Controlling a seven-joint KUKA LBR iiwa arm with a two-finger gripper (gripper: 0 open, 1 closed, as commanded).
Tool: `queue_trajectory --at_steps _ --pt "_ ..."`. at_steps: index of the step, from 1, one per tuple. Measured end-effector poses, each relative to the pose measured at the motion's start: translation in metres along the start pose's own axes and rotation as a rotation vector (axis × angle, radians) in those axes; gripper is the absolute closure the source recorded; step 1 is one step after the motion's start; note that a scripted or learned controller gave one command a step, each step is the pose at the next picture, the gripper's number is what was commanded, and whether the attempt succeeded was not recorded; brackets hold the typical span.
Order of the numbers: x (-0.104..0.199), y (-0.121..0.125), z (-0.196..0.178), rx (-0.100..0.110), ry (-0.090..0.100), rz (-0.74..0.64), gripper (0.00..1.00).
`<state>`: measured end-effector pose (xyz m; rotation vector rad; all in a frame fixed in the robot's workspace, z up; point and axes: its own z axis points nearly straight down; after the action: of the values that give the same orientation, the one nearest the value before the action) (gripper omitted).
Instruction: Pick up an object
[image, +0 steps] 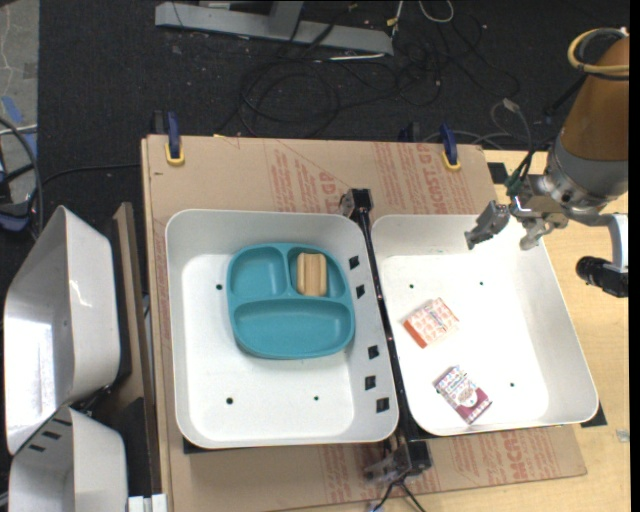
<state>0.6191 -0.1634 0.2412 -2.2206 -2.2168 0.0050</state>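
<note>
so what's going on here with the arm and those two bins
A grey robot arm with an orange band reaches in from the right, its two-finger gripper open above the far edge of the right white bin, holding nothing. Two small flat packets lie in that bin: an orange-and-white one and a maroon-and-white one nearer the camera. The left white bin holds a teal divided plastic plate with a tan block in one compartment. Nothing is picked up yet.

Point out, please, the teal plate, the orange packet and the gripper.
teal plate (285, 330): camera view, bare large compartment.
orange packet (431, 322): camera view, packet's middle.
gripper (510, 228): camera view, midway between fingertips.
</note>
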Motion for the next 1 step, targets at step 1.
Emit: queue_trajectory --at_steps 1 --pt "0.0012 -0.0013 0.0431 -0.001 0.0 0.0 0.0"
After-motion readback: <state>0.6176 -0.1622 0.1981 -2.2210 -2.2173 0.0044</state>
